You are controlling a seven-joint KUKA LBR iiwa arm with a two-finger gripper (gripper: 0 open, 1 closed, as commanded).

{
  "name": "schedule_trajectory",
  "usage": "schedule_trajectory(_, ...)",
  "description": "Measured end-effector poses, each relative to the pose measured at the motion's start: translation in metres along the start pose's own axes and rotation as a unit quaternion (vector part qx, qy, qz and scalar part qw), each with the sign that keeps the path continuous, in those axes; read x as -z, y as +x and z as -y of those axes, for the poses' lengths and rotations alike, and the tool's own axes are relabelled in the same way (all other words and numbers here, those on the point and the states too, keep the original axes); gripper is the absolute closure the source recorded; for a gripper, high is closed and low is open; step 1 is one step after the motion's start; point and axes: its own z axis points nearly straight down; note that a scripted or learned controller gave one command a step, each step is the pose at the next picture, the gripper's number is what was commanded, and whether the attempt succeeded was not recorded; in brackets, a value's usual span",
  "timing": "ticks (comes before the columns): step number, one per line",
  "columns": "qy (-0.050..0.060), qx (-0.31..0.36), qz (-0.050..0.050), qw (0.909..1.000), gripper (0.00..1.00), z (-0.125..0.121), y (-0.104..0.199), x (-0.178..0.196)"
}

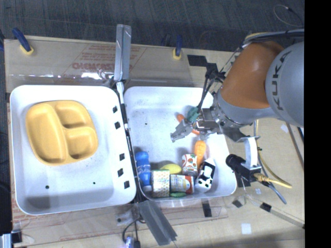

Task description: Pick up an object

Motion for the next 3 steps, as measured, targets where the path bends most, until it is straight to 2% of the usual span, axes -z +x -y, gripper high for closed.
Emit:
schedule_trajectory(1,0.0,0.024,0.0,0.9997,0.0,-0.044,-0.058,-0.144)
schedule_trajectory(2,-0.009,0.051,-0.003,0.9987,0.0,-0.022,-0.067,-0.153)
schedule_trajectory(3,-0.005,0.051,-0.001,0.9987,1.0,-0.02,-0.07,-0.146)
